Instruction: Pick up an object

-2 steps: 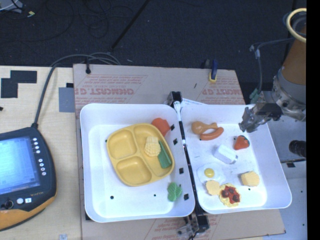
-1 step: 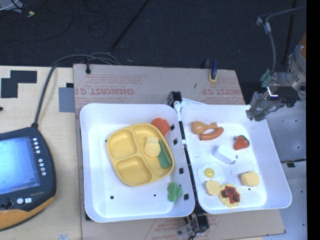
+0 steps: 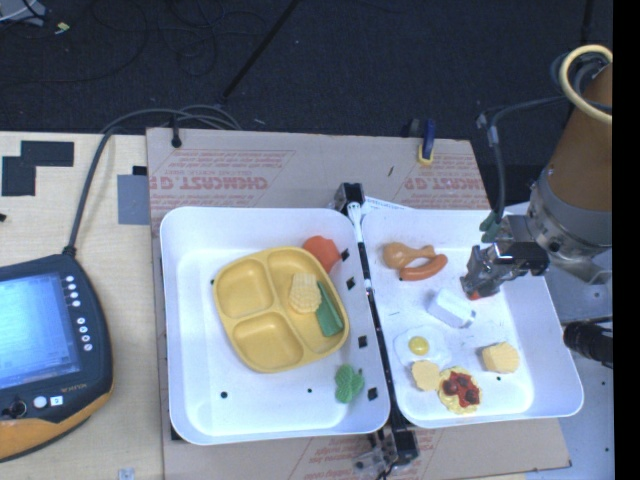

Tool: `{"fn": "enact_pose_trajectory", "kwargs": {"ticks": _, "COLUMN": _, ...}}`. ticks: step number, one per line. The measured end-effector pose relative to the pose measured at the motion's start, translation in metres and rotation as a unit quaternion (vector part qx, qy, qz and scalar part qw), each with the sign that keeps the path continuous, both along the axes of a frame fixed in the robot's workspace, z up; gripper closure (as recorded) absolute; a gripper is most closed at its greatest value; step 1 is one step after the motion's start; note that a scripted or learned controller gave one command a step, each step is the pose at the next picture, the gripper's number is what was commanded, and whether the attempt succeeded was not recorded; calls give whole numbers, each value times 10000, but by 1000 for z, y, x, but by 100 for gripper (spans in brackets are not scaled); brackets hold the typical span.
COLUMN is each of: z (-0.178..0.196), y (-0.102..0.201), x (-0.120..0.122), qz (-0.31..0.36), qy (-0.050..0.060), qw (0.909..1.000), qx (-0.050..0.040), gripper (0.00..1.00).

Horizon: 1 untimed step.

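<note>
My gripper (image 3: pixel 482 280) hangs over the right bin (image 3: pixel 560 368), near its right-centre. It is just above and to the right of a white block (image 3: pixel 451 309) and I see nothing held in it. An orange pretzel (image 3: pixel 413 259) lies to its left at the back of the bin. Toward the front lie a fried egg (image 3: pixel 417 346), a yellow cheese cube (image 3: pixel 499 357), a pale round slice (image 3: pixel 426 374) and a small pizza piece (image 3: pixel 459 389).
The left bin (image 3: pixel 190 368) holds a yellow divided plate (image 3: pixel 262 313) with corn (image 3: pixel 304 291) and a green pickle (image 3: pixel 329 310). An orange-red ball (image 3: pixel 322 250) sits behind it and broccoli (image 3: pixel 347 383) in front. A tablet (image 3: pixel 45 333) lies far left.
</note>
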State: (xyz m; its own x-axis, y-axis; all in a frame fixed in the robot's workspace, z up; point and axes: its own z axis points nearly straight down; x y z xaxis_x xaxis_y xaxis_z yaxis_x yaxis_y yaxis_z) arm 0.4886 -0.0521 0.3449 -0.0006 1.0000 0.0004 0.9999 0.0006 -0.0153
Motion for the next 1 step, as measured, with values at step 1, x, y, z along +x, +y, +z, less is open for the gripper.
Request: {"fn": "enact_pose_trajectory", "kwargs": {"ticks": 1, "z": -40, "y": 6, "x": -13, "qz": 1, "qy": -18, "qw": 10000, "qx": 3, "gripper": 100}}
